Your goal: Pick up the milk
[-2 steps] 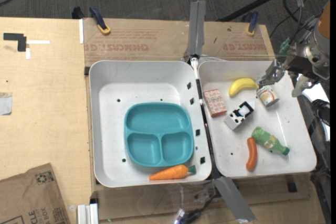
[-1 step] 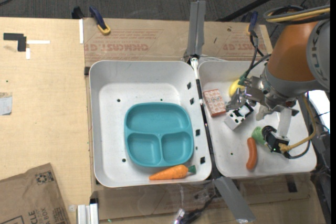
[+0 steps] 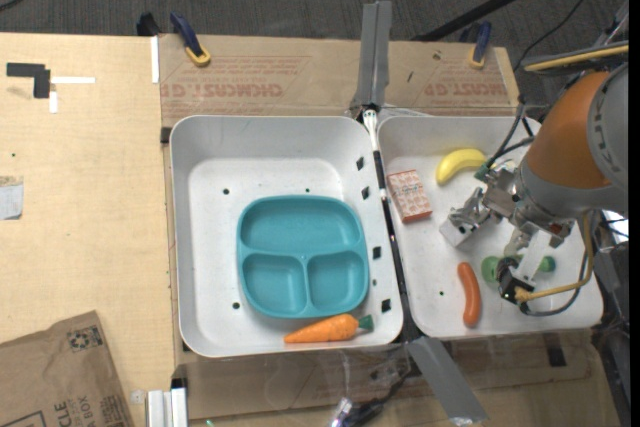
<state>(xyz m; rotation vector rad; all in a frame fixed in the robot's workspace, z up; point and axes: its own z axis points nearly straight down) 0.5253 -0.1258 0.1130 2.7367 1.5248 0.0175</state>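
While my gripper (image 3: 468,223) hangs over the right bin (image 3: 432,307), I cannot tell its state. Milk carton (image 3: 408,195) lies at its nine o'clock, near the banana (image 3: 459,163); a sausage (image 3: 469,293) sits at six o'clock.

bright, even | soft shadows (faint glare on bins (image 3: 190,215)) | sharp

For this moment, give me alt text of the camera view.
The grey-and-orange arm's gripper hovers over the right bin near a small red-and-white milk carton, banana and sausage; the left bin holds a teal divided plate and carrot.
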